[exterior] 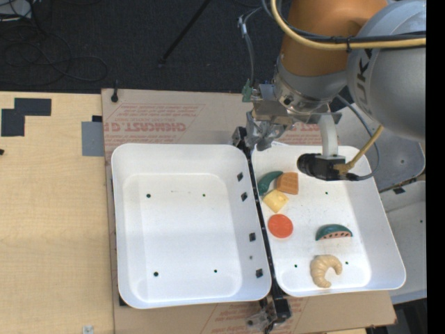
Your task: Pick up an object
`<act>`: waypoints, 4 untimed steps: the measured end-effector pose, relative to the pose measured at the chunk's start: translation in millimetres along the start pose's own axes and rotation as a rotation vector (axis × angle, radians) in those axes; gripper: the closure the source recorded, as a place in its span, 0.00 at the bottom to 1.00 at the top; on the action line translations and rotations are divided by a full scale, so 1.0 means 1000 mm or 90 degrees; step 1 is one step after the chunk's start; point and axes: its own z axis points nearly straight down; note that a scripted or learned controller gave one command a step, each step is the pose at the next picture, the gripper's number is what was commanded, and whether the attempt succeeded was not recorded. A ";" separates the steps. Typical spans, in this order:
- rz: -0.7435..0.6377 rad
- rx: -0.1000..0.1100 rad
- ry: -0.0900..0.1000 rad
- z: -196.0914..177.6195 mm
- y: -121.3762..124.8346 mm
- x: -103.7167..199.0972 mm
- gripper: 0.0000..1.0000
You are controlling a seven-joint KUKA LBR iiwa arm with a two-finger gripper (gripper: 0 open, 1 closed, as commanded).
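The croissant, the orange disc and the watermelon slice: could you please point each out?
croissant (325, 268), camera view, middle of its curved body
orange disc (281, 226), camera view, centre of its top
watermelon slice (334, 232), camera view, red flesh

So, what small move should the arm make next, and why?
Probably lower the hand toward the green piece and the orange block. The hand hangs above the far edge of the right bin, and these two lie nearest below it; nothing is seen in its grasp.
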 end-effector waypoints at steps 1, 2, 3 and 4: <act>0.001 -0.021 0.001 -0.134 0.012 0.008 1.00; 0.002 -0.017 0.000 -0.203 0.013 -0.008 1.00; 0.003 -0.003 -0.001 -0.074 0.003 -0.017 1.00; 0.001 -0.021 0.001 -0.206 0.008 -0.008 1.00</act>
